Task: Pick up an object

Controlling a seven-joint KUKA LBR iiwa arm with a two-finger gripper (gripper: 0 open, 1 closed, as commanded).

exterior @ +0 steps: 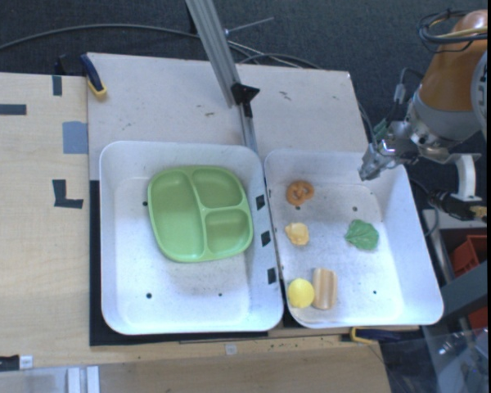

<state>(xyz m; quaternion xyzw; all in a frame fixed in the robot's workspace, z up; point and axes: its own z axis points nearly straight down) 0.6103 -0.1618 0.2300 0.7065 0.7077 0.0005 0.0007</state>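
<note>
The green leafy piece (362, 235) lies in the right bin (409, 244), toward its right side. It looks light and soft (likely a toy vegetable), best pinched across its bunched middle. Left of it sit a brown round item (300, 191) and a small yellow piece (297, 234). The gripper (370, 170) hovers at the bin's far rim; its state I cannot tell.

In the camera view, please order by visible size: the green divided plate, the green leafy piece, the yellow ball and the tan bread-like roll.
1. Green divided plastic plate, by far the largest.
2. Green leafy piece.
3. Tan bread-like roll and round yellow ball: these two look too similar to rank, and the leafy piece is only slightly larger.
</note>
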